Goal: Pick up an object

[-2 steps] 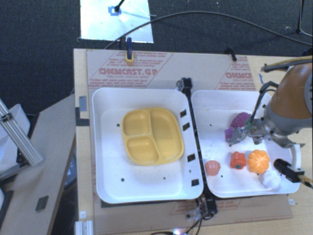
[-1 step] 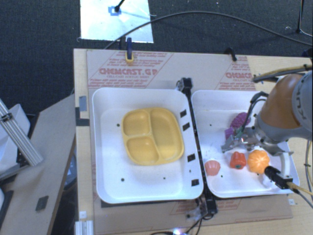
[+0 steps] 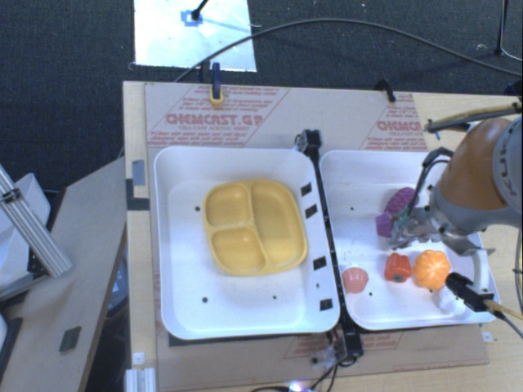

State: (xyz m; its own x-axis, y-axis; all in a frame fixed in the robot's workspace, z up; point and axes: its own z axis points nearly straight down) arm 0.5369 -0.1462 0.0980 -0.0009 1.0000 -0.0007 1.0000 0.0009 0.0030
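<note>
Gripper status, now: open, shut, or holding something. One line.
Gripper: low in the right bin, beside the purple toy; whether it is open, shut or holding anything cannot be told.

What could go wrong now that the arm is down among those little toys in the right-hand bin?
1. The end effector sits at the purple toy, with the red one and the orange pumpkin close by. It may well nudge a neighbour instead of gripping anything.
2. The toys crowd near the right bin wall, so a bumped one could roll against the rim, harder to reach.
3. I cannot see a firm grip; the lift may come up with nothing.
</note>
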